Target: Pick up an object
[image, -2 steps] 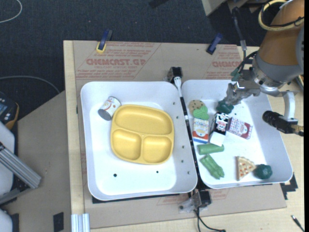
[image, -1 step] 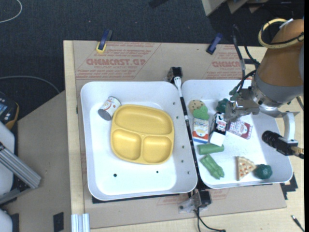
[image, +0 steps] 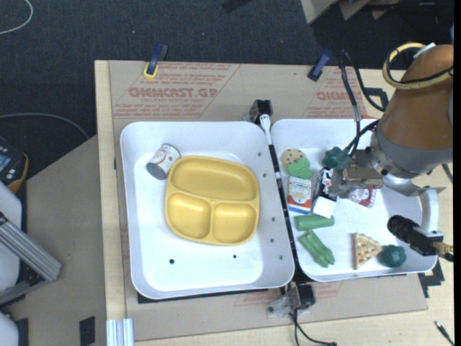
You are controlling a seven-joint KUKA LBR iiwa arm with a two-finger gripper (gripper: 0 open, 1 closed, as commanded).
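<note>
My gripper hangs low over the middle of the right bin, reaching in from the right. Just left of it stands a small red and white carton. A white block lies right below it and a dark teal thing right above it. A red and white packet peeks out from under the wrist. Nothing can be made out between the gripper's tips.
The right bin also holds a cookie, a light green piece, two green pickles, a pizza slice and a teal ball. In the left bin lie a yellow divided plate and a small can.
</note>
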